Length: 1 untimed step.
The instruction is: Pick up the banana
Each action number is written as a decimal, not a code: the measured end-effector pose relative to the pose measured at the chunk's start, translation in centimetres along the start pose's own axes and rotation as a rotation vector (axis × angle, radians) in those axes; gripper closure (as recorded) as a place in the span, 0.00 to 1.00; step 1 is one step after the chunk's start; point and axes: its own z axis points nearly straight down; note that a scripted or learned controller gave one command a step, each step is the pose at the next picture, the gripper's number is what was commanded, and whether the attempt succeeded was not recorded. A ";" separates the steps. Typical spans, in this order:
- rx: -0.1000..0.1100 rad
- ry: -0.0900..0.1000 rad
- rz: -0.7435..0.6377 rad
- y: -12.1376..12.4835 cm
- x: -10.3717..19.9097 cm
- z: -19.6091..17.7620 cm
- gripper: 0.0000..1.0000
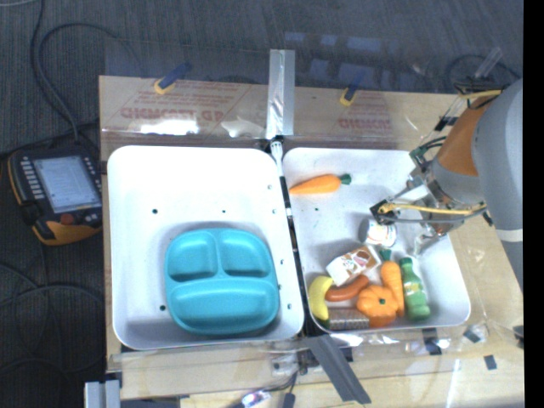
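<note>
We judge the task barely begun: the curved yellow banana (pixel 319 298) lies ungrasped in the front left corner of the right-hand shallow white bin (pixel 442 253), touching a red sausage-shaped toy (pixel 347 291) in the pile of play food. Left to do: reach, grasp and lift. Our tool (pixel 391 215) hangs over the bin's right half, well apart from the banana; how wide it stands we cannot tell, and we see nothing held. A blue divided plastic tray (pixel 223 279) sits in the left-hand white bin (pixel 136 228).

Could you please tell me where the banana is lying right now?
In the camera view, the banana lies in the right bin, at its front-left corner against the wall between the two bins, beside the red sausage at the edge of the food pile.
</note>
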 end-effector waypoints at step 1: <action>-0.015 -0.018 -0.023 1.5 7.3 -19.3 0.00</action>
